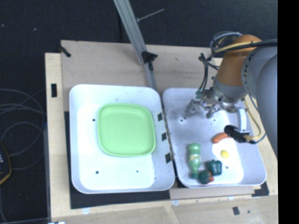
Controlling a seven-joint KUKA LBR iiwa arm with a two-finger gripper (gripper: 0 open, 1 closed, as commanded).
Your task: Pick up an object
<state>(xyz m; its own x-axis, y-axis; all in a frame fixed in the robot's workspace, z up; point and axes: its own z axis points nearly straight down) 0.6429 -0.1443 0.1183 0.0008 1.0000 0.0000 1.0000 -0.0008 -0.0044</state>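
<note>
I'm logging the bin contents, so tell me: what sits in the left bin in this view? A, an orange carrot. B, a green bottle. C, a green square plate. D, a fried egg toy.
C: the green square plate lies flat in the left bin, while the green bottle and the fried egg toy lie in the right bin.
</note>
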